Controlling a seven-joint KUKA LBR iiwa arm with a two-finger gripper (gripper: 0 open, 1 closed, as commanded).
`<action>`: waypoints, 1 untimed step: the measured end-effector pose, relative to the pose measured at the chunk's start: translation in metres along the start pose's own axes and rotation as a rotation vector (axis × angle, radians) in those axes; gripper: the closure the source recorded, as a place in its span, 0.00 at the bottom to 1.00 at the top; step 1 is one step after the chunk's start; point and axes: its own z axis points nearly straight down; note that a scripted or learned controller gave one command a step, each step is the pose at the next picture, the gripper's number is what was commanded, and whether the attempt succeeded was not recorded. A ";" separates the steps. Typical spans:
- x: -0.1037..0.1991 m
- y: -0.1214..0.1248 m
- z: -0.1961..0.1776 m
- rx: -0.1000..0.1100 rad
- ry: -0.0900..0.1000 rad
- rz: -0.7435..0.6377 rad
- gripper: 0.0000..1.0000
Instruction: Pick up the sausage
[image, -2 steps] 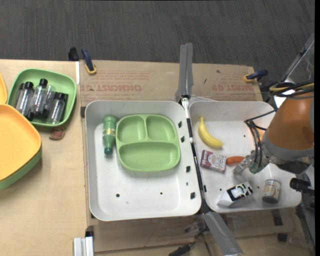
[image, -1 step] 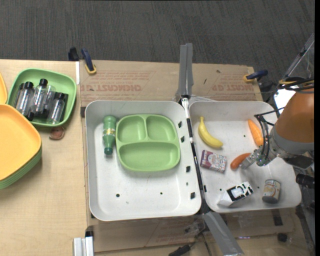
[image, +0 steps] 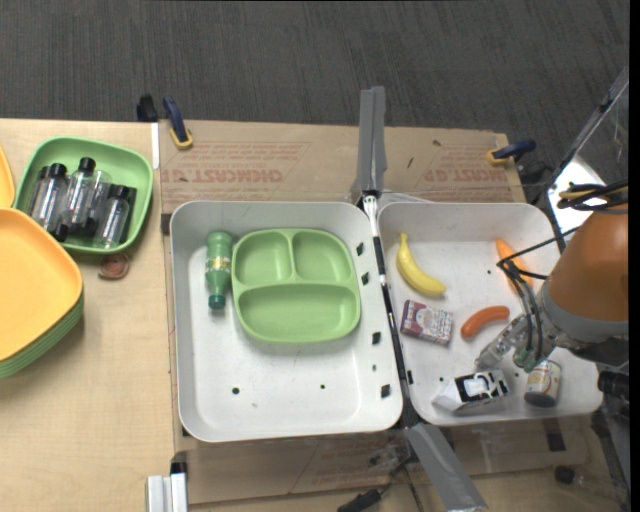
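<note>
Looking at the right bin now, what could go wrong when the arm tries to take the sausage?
The gripper is just beside the sausage, not on it, so it may close on nothing. The small box lies close to the sausage's left and could get pushed. A small can stands near the arm and might be knocked over.

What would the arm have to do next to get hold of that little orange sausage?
Probably a short shift up and slightly left in the picture, then down. The gripper hangs just below the sausage in the right bin, not over it, and nothing is seen between its fingers. The small purple box lies close on the sausage's left, so aim carefully.
</note>
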 end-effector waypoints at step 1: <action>-0.039 0.053 0.000 -0.001 -0.002 -0.011 1.00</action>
